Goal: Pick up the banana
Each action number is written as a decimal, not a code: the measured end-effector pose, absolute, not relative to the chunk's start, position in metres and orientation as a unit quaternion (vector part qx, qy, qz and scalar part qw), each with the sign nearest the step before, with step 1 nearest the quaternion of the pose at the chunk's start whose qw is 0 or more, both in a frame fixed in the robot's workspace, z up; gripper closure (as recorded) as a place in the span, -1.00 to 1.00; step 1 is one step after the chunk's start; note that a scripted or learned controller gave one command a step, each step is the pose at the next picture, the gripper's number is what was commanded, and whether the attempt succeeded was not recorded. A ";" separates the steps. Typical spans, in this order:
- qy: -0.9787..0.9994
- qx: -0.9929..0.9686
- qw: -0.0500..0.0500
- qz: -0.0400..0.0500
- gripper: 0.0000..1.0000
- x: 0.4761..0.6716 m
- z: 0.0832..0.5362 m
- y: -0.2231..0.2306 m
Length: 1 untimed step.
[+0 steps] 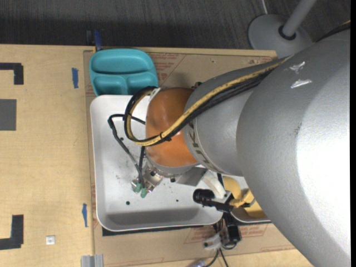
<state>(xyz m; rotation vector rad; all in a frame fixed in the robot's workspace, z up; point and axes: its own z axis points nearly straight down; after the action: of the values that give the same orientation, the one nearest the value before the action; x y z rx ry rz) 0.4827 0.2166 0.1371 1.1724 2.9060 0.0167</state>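
**A:** Grey arm (289, 149) is sitting nearest the lens and taking up the frame from 12 through 5 o'clock. Its orange band (169, 127) is hanging over the left bin (105, 149). Where is the pincer working?

**B:** The gripper (141, 188) is pointing down over the left bin's floor, toward 7 o'clock from the orange band. Green-tipped, small in frame. I am logging its opening as cannot tell, and likewise whether it is carrying anything. The floor around it is showing a few dark specks.

**A:** And the banana?

**B:** A yellow patch (245, 199) is peeking out under the arm at the right bin (253, 220). I am reading that as the banana. Most of it is lying hidden behind the grey link and a black fitting (203, 196).

**A:** Bearing from the pincer?

**B:** Roughly 3 to 4 o'clock, in the other bin, well apart, with the wall between the two bins in the way. Long axis: not readable, as too little is showing.

**A:** So the coming move is hanging on that.

**B:** My judgement is that the pincer is hovering over the wrong bin and needs to travel toward 3 o'clock before any descent. The teal tray (122, 74) at 12 o'clock is playing no part.
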 end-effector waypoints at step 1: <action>0.927 0.374 0.004 0.005 -1.00 0.483 0.137 0.217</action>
<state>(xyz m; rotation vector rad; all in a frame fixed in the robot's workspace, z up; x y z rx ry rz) 0.4826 0.2166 0.1370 1.1725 2.9062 0.0163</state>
